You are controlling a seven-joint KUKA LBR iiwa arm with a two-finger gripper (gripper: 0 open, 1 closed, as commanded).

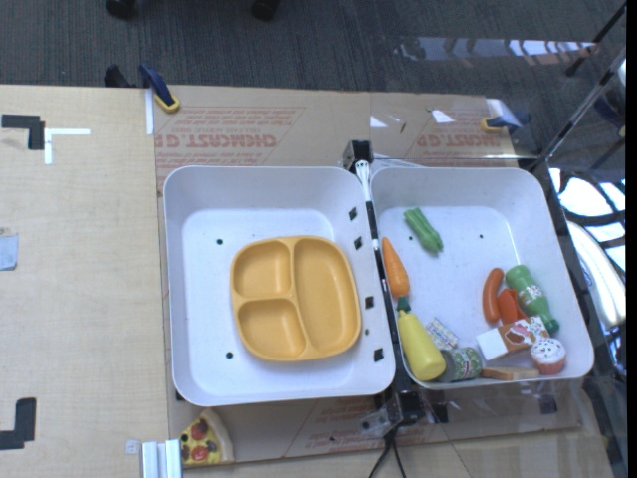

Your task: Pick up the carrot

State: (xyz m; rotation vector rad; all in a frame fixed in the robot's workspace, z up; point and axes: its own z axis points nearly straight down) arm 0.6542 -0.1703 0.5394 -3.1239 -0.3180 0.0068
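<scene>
Approach step pending: the carrot (395,270) is lying against the right bin's (530,199) left wall, beside the yellow bottle (419,349); finger state cannot be told; next, descending onto it.

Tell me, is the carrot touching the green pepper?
Apart. The camera view shows bare white bin floor between the carrot, lying by the right bin's left wall, and the green pepper further up and right.

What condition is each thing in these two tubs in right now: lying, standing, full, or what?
Orange toy carrot: lying flat along right bin's left wall.
Yellow three-compartment plate: upright in the left white bin.
Green toy pepper: lying flat, alone.
Yellow plastic bottle: on its side.
</scene>
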